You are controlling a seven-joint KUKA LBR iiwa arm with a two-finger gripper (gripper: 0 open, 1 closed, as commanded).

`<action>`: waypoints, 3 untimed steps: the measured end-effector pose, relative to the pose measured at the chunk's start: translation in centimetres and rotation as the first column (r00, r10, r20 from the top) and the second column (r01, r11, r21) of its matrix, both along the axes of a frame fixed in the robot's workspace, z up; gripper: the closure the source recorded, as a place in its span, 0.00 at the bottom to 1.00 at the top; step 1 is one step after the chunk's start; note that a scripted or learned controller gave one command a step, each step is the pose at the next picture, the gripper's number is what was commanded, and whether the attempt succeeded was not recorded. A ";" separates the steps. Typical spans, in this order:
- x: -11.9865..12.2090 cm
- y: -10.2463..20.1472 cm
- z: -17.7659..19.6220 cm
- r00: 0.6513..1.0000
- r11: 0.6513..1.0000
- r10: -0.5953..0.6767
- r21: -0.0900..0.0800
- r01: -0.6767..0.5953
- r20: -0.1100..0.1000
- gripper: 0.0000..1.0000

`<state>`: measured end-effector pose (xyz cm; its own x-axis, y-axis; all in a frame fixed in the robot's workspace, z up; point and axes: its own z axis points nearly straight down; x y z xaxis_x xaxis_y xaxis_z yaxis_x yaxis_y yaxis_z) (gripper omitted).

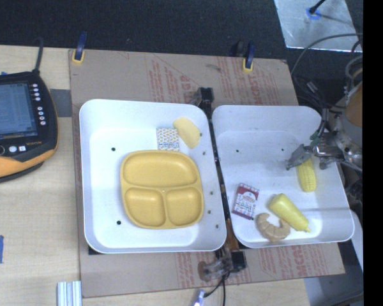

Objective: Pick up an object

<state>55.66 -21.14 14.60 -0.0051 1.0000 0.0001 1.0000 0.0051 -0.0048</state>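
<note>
Red lettering runs along the edges of the brown cardboard sheet (147,69) beneath both bins, too faint and broken to read; the small white packet (168,139) carries a fine printed pattern and the red packet (246,201) a pale label, neither legible, and the screen of the teach pendant (16,123) at nine o'clock shows lines of text too small to make out. The left bin (92,171) holds a yellow three-compartment plate (161,188) at its centre, with the white packet touching the plate's rim at twelve o'clock and a pale yellow wedge-shaped toy (186,132) just beside that packet toward one o'clock. The right bin (262,123) holds a toy corn cob (307,176) at about three o'clock, the red packet at eight o'clock near the dividing wall, a tan croissant-like toy (271,227) at six o'clock and a yellow toy squash or pepper (289,211) touching it at five o'clock. The gripper (304,158) reaches in from three o'clock and sits low over the upper end of the corn cob; its dark fingers look spread, one tip left of the cob, and whether they touch the cob I cannot tell. Two blue-and-yellow clamps (79,48) pin the cardboard at twelve o'clock.
</note>
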 end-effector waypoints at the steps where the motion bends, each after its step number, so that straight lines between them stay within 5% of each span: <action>1: 3.1 -0.1 -4.6 1.000 1.000 0.001 -0.001 -0.001 0.002 0.00; 2: 4.9 -0.1 1.5 1.000 1.000 -0.001 0.000 0.001 0.004 0.00; 3: 2.7 0.0 -2.4 1.000 1.000 0.000 -0.001 0.000 0.000 0.00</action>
